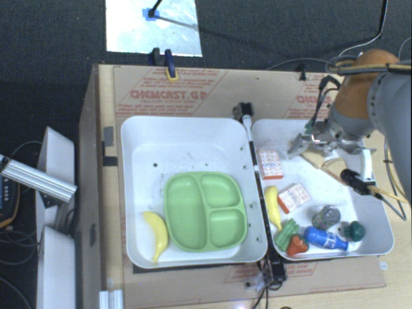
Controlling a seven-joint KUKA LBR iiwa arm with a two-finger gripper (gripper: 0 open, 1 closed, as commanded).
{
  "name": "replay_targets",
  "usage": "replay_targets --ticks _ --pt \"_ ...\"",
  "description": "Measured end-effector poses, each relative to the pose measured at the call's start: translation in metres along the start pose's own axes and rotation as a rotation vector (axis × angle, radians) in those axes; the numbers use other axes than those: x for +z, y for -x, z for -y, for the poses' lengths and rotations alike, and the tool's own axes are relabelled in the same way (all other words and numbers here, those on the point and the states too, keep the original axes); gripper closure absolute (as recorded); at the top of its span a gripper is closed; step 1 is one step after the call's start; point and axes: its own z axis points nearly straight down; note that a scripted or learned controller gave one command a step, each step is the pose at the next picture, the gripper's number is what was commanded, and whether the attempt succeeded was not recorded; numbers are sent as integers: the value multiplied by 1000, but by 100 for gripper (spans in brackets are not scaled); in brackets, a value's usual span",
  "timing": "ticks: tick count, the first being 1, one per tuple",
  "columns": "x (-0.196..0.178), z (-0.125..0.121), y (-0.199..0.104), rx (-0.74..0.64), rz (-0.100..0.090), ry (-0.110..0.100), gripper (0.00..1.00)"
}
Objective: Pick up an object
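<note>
The gripper [313, 141] hangs over the far part of the right bin [383, 240] with its fingers spread slightly and nothing between them, its tips near the bin floor. Below it lie two small red-and-white boxes [271, 163], one banana [273, 206], a green vegetable [286, 231], a red piece [297, 245], a blue bottle [325, 239], a grey lump [326, 217] and a dark green ball [353, 230]. The left bin [132, 140] holds one green divided plate [205, 211] and a second banana [156, 234] just beside it.

One fixed camera above the bench [193, 85], looking down at a slant, both white bins [129, 172] in frame, moderately near
</note>
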Motion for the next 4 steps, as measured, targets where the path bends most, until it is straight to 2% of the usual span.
replay_targets --ticks 1,2,3,4 --pt "0 -3 15 2 0 3 0" --pt "-14 -5 15 -1 -1 7 100" --pt "-13 -5 15 -1 -1 6 0" --pt "-18 -22 42 3 -3 -4 0"
